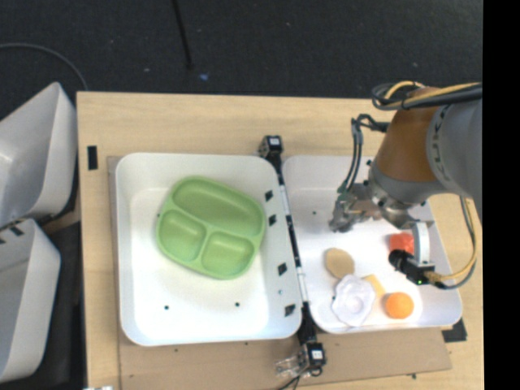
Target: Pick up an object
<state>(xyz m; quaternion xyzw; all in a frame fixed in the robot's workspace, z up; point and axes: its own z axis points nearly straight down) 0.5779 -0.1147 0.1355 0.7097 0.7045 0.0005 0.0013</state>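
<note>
So I'm in the approach step right now: my end effector [343, 218] is low over the right bin [313, 187], can't tell how it's set from up here. Nearest pick is the wooden spoon [341, 262], just below me beside the white cloth [353, 299]. Next I'd need to shift over and drop onto it.

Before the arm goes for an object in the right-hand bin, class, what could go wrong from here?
1. The wooden spoon, white crumpled item and orange ball lie close together, so the gripper may nudge a neighbour instead of gripping one.
2. The ball is round and could roll away when touched.
3. These objects sit near the right bin's front wall, which might hamper the approach.
</note>
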